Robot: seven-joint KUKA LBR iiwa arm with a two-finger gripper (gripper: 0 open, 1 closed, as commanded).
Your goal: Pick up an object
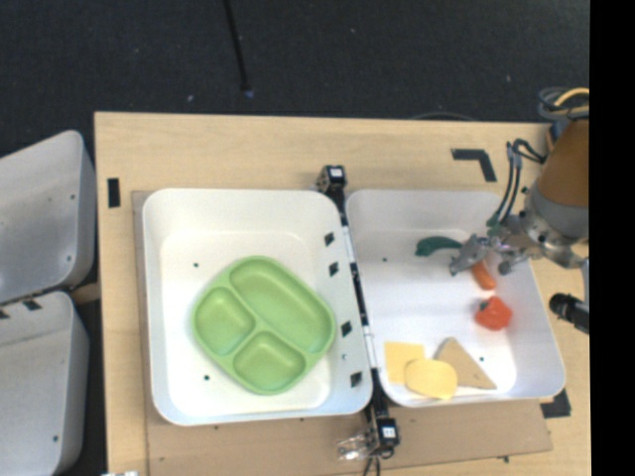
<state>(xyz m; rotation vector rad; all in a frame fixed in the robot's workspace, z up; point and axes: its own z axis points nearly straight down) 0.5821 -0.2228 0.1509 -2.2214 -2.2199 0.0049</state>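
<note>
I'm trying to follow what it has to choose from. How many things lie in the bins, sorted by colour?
Green: 2, the divided plate and a small dark green piece
Orange-red: 2, at and
Yellow: 2, a square and a round piece
Tan: 1, a wedge
Total: 7

divided plate (263,323) in left bin (159,266); food pieces (437,370) in right bin (397,216)

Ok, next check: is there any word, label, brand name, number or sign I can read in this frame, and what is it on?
None: nothing readable stands anywhere in the camera view.
Green divided plate, white bins: plain, no print.
Black marks on the bench: bare tape corners, no writing.
Small black clips on the bins' shared rim: too small to tell.
</note>
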